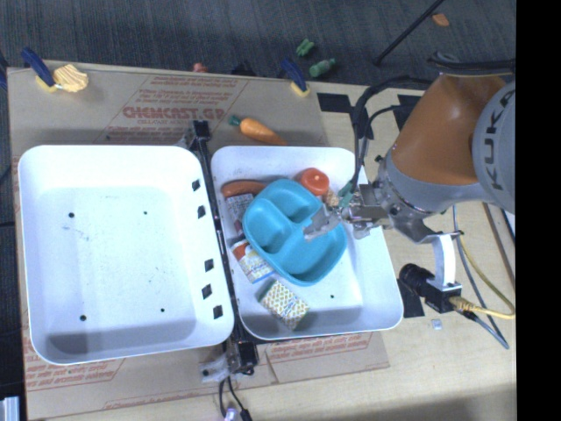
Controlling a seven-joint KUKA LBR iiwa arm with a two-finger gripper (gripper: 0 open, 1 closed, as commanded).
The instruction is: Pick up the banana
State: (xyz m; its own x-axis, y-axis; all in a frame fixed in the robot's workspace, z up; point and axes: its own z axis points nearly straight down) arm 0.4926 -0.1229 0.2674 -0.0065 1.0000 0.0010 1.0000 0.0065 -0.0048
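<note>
Camera view puts my claw [326, 224] low over the blue divided dish [285, 226] in the right bin [377, 296]; I cannot tell whether it is spread or pressed together. Just beside it sits a red-orange round thing [312, 181]. I cannot tell where the banana lies, nor which way its long axis runs. Well apart, at the bench's far left corner, rests a pale yellow lump [71, 79].

A robotics lab is suggested: two white bins [114, 244] are set on a cardboard-covered desk [175, 103], clamps [35, 64] are fixed at its edge, cables [478, 279] are trailed beside it, and grey carpet [131, 16] is laid beyond.
</note>
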